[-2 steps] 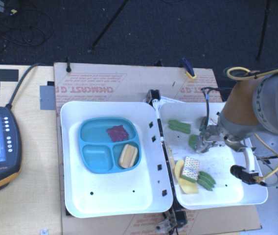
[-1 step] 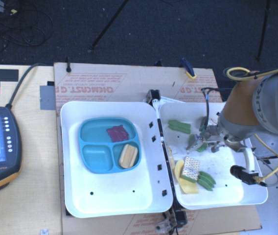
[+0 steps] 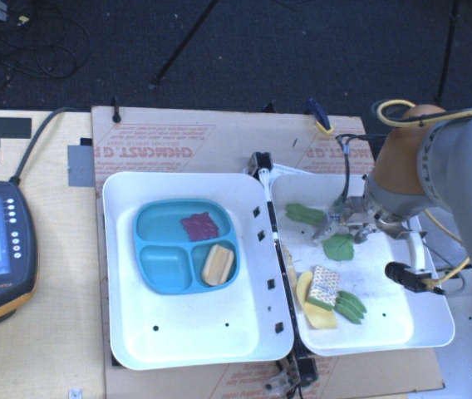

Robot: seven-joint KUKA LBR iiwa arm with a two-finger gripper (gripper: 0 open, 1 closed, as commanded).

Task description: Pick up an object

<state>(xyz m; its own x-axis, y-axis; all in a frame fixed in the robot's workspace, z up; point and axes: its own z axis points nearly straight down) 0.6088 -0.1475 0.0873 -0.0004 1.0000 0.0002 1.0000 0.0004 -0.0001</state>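
Your pincer (image 3: 341,229) hangs low over the flat green leaf-shaped toy (image 3: 337,248) in the right white bin (image 3: 435,327); I cannot tell its state, nothing is visibly lifted.

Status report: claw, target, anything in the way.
Claw low in the right bin, over the green pieces. Nothing seen held. Yellow and checkered items lie nearer the front, apart from the claw.

One fixed camera looks down at a slant on both white bins (image 3: 136,339) from above.
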